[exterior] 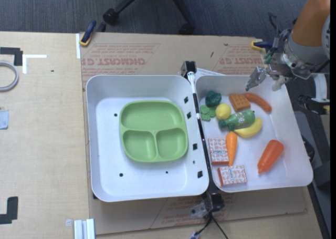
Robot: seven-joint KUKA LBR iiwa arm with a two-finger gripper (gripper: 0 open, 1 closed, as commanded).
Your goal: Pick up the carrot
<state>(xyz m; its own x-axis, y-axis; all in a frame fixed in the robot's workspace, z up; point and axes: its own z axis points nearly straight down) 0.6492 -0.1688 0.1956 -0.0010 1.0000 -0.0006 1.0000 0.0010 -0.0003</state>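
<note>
My hand hovers at the right bin's far rim, fingers apart, holding nothing. The carrot lies well apart, its tip resting on a box.

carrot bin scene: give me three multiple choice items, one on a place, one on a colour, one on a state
1. Where does the small orange carrot with the green tip lie?
A. in the right white bin
B. on the green divided plate
C. on the cardboard outside the bins

2. What colour is the curved plastic banana?
A. red
B. yellow
C. blue

3. How does the two-finger gripper stand to the carrot?
A. clamped on it
B. pressing on its tip
C. apart from it, at the far edge of the right bin

Answers:
1 A: the carrot lies among the toy foods in the right bin, beside a small red and white box.
2 B: the banana is plainly yellow.
3 C: the gripper sits near the bin's upper rim, with other toys between it and the carrot.
</note>
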